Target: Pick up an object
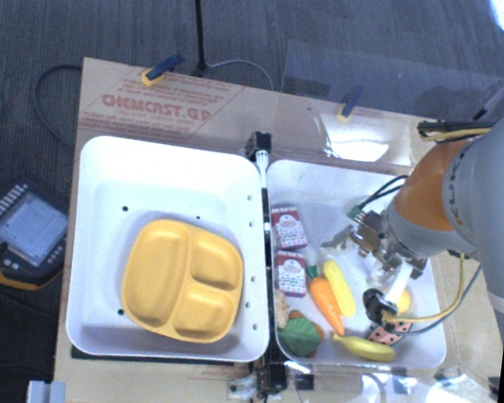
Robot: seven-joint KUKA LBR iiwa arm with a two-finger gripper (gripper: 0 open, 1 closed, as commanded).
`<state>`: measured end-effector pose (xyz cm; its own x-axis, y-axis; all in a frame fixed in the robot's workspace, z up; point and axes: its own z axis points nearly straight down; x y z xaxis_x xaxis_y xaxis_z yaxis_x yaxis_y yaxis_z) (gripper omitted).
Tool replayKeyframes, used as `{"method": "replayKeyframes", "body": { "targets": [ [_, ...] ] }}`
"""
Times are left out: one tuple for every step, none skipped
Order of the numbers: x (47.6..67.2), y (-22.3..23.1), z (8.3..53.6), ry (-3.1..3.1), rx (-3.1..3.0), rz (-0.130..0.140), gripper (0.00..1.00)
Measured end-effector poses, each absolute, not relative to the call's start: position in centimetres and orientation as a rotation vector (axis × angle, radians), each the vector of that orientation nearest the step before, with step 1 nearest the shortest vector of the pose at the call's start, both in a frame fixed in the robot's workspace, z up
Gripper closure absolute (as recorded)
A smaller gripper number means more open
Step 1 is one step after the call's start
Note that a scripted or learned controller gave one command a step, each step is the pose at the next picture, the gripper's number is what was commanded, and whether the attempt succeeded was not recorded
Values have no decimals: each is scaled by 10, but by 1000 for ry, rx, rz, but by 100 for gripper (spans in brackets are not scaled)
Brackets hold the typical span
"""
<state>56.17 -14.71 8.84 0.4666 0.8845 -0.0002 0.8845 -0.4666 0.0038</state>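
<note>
On my feed the left bin (85,221) is white and carries a yellow-orange divided tray (183,279). The right bin (327,182), also white, shows me an orange carrot (324,303), a yellow corn cob (340,287), a yellow banana (363,348), a green leafy piece (299,334) and two dark red packets (288,228) with white patches. I see the arm (483,179) grey with an orange band, and the desk (154,106) light brown with faded red lettering.

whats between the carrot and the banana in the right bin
In the camera view, bare white bin floor separates the carrot from the banana; the carrot's tip nearly reaches the banana's left end.
</note>
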Motion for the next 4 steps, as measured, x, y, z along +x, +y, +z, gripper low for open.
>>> {"method": "replayKeyframes", "body": {
  "targets": [
    [534, -112, 89, 1448, 2774, 14, 0],
    [492, -102, 89, 625, 3070, 21, 0],
    [592, -107, 88, 317, 3123, 6, 0],
    [593, -107, 99, 321, 3120, 7, 100]
  ]
}}
